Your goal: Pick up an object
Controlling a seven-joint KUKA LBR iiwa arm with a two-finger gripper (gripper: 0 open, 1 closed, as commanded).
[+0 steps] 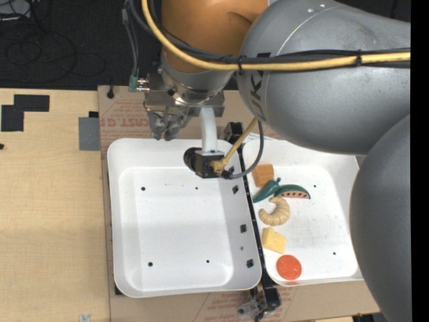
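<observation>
Camera view is dominated by the arm (pixel 322 66), a smooth grey bulk with an orange band. It covers the upper right and hides the far right corner of the right bin (pixel 322 240). Its lower edge is cut off by the frame.

The pale wood bench (pixel 47 206) carries a brown printed board on which both bins sit. The left bin (pixel 174 233) is a shallow white tray with rounded corners, and its floor is marked by a few small dark dots.

The gripper (pixel 165 127), dark grey metal, hangs over the back rim of the left bin near its left corner, well apart from the objects. It is in shadow under the wrist, so whether it is spread or pressed together cannot be told. Nothing is seen held in it.

The objects all lie in the right bin, along its left side. From back to front they are:
- an orange block (pixel 263 174)
- a green piece (pixel 267 190) touching what may be a watermelon slice (pixel 295 194)
- a curled beige piece (pixel 276 211)
- a yellow wedge (pixel 273 239)
- a flat red disc (pixel 289 267) near the front rim
</observation>
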